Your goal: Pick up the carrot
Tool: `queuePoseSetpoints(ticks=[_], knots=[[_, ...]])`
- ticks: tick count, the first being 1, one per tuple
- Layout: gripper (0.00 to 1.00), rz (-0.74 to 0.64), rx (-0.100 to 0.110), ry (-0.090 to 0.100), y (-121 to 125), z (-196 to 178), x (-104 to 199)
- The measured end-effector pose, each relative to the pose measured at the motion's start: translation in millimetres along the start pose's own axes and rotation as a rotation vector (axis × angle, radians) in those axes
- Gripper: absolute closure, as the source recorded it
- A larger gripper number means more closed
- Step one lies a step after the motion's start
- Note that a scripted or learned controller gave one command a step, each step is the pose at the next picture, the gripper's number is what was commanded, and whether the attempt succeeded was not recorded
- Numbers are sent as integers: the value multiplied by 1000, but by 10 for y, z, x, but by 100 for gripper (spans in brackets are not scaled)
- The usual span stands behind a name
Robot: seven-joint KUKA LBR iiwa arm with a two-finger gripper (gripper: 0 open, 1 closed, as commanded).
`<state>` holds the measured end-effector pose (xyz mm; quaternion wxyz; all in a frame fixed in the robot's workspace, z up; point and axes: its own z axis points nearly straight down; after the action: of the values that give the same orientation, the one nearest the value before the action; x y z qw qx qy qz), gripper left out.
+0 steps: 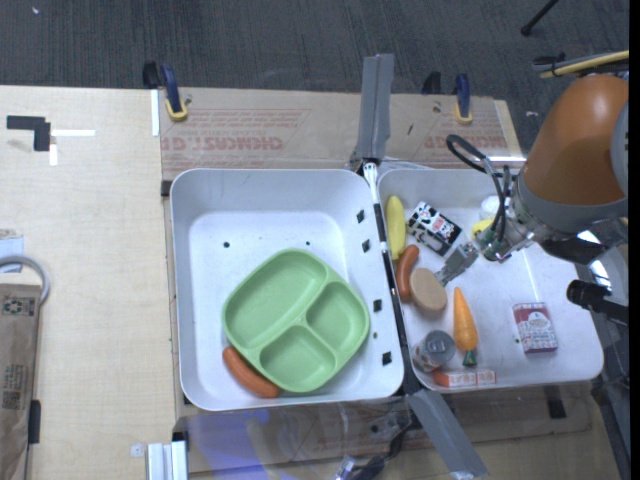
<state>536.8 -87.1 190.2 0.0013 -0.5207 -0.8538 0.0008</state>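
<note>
The cardboard sheet behind the bins carries red printing, seen upside down from this camera; it seems to read "CHEMCRZT" or something close, though the letters are too faint to be sure. A small red and white carton in the right bin bears a label too small to read, and a flat red-printed packet lies at that bin's front edge, also illegible.

The carrot is orange, short and tapered, its pointed end toward the back of the bin and its thicker end toward the front. It lies flat on the floor of the right bin, just right of a round tan disc and just behind a small grey can.

The gripper hangs over the right bin, behind the carrot and apart from it, nearer the black and white box and the yellow banana. Whether its fingers are spread or closed cannot be told from this angle; nothing is seen between them.

Left of the carrot, the left bin holds a green divided plate with an orange sausage at its front edge.
</note>
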Motion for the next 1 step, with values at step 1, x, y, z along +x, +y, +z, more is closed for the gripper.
queuePoseSetpoints(ticks=[1], knots=[[0, -114, -1, 0, -255, 1001, -264]])
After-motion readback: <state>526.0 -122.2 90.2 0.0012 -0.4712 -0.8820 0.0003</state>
